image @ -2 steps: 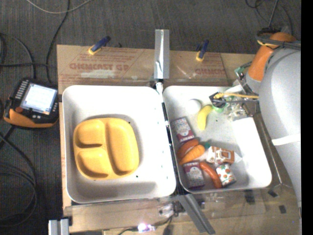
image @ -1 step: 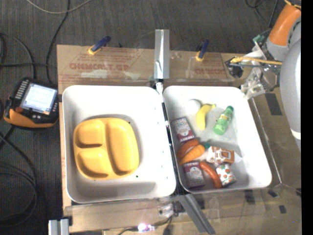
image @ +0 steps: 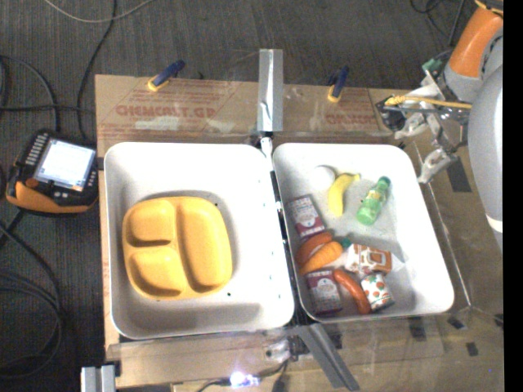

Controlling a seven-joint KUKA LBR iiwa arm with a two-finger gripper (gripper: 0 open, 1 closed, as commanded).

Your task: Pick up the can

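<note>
The cardboard-covered bench stands on dark carpeted floor strewn with cables, and carries two shallow white bins side by side. The grey arm with its orange band comes in at the right edge. The left white bin holds a yellow divided plastic plate; the right white bin holds all the small items. A teach pendant with a lit screen lies on the floor off the bench's left end. The likeliest target, a dark maroon can with a pale label, lies near the right bin's left wall. Its long axis appears to run roughly up and down the view, though that is hard to judge. A second, similar maroon can sits near the bin's front edge beside a red sausage. A green plastic bottle and a yellow banana lie between the nearer can and the tool. The metal tool hangs just outside the right bin's far right corner, well apart from either can. Whether it is open or closed I cannot tell. The coming move would probably have to travel left and toward the front, across the bin.
</note>
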